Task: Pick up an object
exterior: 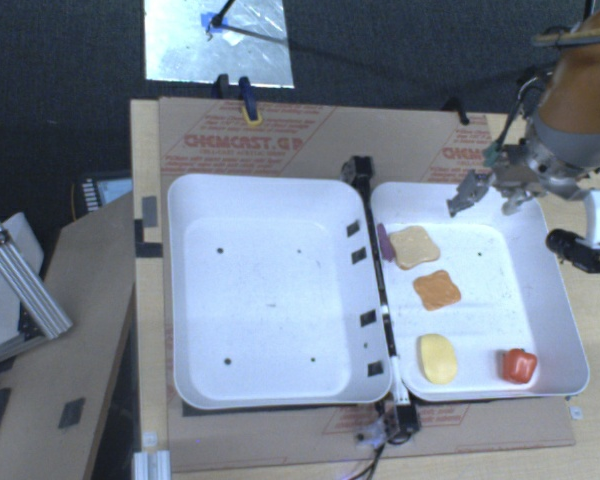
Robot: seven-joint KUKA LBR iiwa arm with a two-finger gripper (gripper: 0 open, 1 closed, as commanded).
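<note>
The right bin (555, 298) holds several toy foods. A tan bread slice (413, 246) lies near its back left, with a thin purple piece (383, 240) beside it against the left wall. An orange waffle-like piece (437, 290) sits in the middle. A yellow rounded piece (438, 358) and a red pepper (518, 365) rest along the front. My gripper (490, 198) hangs over the back edge of this bin, up and to the right of the bread slice. Its fingers are open, with nothing between them.
The left bin (180, 268) stands beside the right one, joined by a black-clipped divider (370, 268). A shiny metal sheet (218, 28) lies at the back left. A black fixture (578, 248) sticks in over the right bin's right rim.
</note>
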